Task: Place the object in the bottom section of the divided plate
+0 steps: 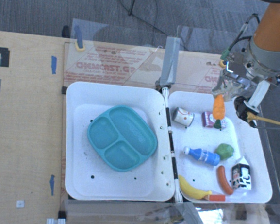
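Carrot (219, 107), orange with a green tip, hangs upright between the fingers of the gripper (222, 94), lifted over the far end of the right bin (264, 159). The grey arm (270, 40), orange-banded, reaches down from the upper right, wrist tilted left. One teal divided plate (122, 138), smooth, rounded, three-sectioned, lies in the left bin (76, 176). Seven loose items lie beneath: can (183, 117), purple carton (208, 119), blue bottle (202, 155), green lump (225, 150), sausage (224, 180), banana (194, 189), black-and-white carton (241, 176).
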